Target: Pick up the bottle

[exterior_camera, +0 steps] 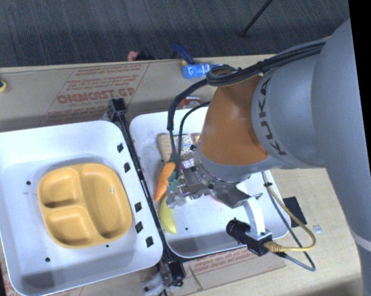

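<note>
Tabletop, right bin (205,243): hand (181,190) low over carrot (163,179) and banana (168,219); grip state unreadable. Bottle unidentified; wrong-item grab likely.

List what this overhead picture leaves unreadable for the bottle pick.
- Bottle: cannot be identified in the camera view; the arm covers much of the right bin.
- Gripper: finger state lost in clutter beside the carrot and banana.
- Object at the bin's top: partly hidden by the wrist.
</note>
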{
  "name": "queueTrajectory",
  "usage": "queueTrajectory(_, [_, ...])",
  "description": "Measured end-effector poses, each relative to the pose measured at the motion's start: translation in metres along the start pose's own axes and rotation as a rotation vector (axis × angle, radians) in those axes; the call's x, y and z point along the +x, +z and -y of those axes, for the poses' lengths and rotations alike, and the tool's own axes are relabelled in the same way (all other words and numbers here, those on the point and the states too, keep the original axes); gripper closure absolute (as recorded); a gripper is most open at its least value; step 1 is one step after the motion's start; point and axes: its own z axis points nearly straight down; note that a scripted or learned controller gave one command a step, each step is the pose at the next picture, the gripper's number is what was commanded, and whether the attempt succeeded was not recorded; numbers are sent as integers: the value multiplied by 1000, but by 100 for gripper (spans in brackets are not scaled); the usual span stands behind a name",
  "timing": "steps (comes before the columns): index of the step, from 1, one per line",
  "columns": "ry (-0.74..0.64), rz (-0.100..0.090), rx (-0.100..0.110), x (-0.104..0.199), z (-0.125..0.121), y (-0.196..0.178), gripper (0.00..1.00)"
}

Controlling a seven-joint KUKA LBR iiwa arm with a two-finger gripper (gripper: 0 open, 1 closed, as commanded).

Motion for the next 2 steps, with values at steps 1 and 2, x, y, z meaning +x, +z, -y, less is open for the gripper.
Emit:
queueTrajectory(1, [114,0,-1,73,-8,-11,100])
queueTrajectory(2, [-158,-1,0,19,-2,10,100])
